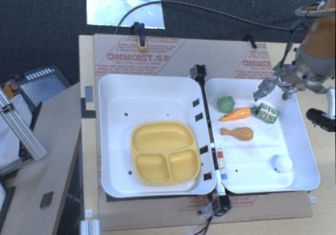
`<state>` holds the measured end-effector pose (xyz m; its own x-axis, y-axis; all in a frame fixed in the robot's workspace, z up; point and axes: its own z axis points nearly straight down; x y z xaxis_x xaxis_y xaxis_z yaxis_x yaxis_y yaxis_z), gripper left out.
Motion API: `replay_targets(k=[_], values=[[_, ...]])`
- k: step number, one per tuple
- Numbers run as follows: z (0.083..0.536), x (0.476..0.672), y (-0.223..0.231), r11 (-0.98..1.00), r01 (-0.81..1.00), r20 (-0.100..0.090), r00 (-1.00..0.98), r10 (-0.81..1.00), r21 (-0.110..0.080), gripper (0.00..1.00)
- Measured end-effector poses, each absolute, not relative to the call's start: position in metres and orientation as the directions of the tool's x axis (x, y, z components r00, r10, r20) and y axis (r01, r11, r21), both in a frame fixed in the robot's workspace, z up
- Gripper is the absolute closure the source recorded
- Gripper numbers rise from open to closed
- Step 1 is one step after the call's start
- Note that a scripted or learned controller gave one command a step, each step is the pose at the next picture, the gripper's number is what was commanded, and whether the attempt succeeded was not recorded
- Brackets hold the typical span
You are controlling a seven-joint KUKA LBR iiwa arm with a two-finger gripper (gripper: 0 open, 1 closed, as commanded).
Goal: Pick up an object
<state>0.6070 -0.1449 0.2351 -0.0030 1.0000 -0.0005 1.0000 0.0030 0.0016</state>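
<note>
In the right bin (302, 139) lie a green round fruit (226, 103), an orange carrot (236, 114), a green and white can (266, 112) on its side, a tan drumstick (238, 133) and a white ball (283, 163). My gripper (274, 92) hangs over the bin's far right part, just beyond the can. It is open, with one finger (262, 91) to the left and the other to the right, and nothing sits between them.
The left bin (121, 97) holds a yellow divided plate (165, 152). A black divider strip (206, 123) runs between the bins. The arm (319, 44) enters from the upper right. A cable crosses the bench behind the bins.
</note>
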Motion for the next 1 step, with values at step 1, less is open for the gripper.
replay_targets(k=[1], values=[[0.1773,0.6118,-0.1516,0.001,1.0,0.0,-0.001,1.0,-0.003,0.0]])
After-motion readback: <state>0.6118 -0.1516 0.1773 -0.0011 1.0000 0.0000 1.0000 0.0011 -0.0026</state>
